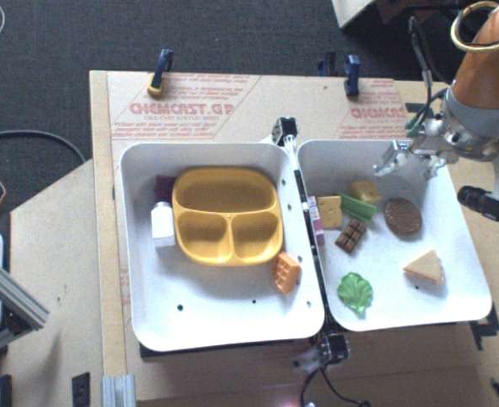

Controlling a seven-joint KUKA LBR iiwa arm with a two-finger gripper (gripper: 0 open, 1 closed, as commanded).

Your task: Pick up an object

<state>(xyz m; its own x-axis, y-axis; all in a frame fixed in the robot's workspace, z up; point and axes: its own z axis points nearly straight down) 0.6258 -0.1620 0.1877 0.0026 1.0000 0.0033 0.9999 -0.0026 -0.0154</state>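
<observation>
The bench (pixel 232 100) carries two white bins; the right bin (pixel 461 253) holds the small pieces. The pincer (pixel 410 158) hovers at its twelve o'clock edge, fingers apart and holding nothing. The likeliest target, the round brown cookie (pixel 402 216), lies toward six o'clock from the pincer, with a yellow block (pixel 366 192) toward seven.

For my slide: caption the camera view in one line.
Tool above right bin of toy foods; yellow divided tray in left bin.
</observation>
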